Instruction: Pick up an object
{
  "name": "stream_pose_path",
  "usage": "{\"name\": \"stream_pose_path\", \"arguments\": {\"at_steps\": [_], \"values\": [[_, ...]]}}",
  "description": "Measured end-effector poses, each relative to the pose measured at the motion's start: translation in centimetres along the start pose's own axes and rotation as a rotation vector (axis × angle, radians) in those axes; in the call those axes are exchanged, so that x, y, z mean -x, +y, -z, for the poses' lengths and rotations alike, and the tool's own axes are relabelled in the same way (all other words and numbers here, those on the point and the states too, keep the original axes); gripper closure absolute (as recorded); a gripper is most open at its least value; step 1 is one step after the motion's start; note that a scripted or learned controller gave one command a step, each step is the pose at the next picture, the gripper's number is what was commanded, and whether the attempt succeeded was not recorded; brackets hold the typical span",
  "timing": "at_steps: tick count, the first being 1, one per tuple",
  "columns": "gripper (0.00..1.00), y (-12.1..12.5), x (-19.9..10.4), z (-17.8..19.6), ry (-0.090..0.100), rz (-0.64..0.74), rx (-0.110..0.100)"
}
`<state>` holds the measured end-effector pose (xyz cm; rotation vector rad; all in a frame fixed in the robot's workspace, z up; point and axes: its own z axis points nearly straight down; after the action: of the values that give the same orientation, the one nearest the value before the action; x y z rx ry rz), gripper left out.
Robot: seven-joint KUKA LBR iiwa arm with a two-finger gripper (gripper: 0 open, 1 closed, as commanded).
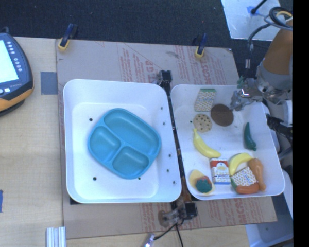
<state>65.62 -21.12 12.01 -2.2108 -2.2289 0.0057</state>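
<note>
The right bin point(183, 138) holds several toy foods: a brown disc point(222, 115), a speckled cookie point(202, 122), a green-and-white square packet point(205, 99), two bananas point(205, 146) point(239, 161), a green pepper point(249, 137), a small red-and-white carton point(220, 171), an orange piece under a patterned wrapper point(250, 180), and a yellow and teal item point(201, 182). My gripper point(238, 100) hangs over the bin's far right corner, just right of the brown disc. Nothing shows in its grasp.
The left bin point(74, 138) holds a blue divided plate point(123, 143). A tablet-like pendant point(5, 68) lies at the bench's far left. Clamps point(66, 37) point(200, 45) pin the cardboard sheet at the back. Cables run by the arm on the right.
</note>
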Motion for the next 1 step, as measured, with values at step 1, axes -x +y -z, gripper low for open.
{"name": "stream_pose_path", "arguments": {"at_steps": [1], "values": [[0.0,0.01,0.14,8.5,0.0,-0.003,0.004]]}}
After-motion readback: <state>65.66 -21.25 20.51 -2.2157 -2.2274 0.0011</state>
